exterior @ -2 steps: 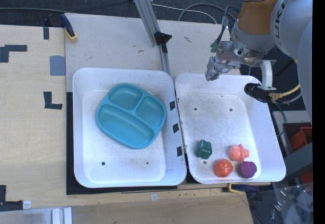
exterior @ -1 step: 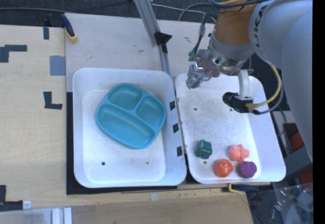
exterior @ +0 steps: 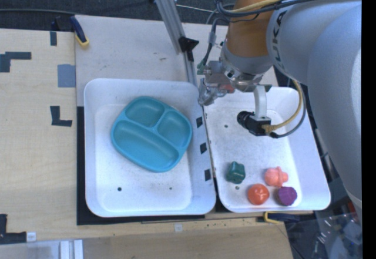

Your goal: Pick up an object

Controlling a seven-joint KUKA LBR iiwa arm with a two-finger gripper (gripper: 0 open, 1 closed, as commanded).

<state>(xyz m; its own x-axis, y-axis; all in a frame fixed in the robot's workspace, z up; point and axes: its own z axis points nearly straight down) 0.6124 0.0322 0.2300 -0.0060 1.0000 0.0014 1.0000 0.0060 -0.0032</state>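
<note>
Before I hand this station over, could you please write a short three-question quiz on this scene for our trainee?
1. True or false: the blue divided plate lies in the left bin.
2. How many small objects lie in the right bin?
3. Which object lies nearest the divider between the bins: A) green piece, B) purple piece, C) orange ball?

Key: 1. true; 2. four, counting the pink piece; 3. A.

Only readable text: part of the "KUKA" lettering, dark letters running vertically on the grey robot arm (exterior: 317, 46) just beside its orange band. Nothing else legible.
</note>
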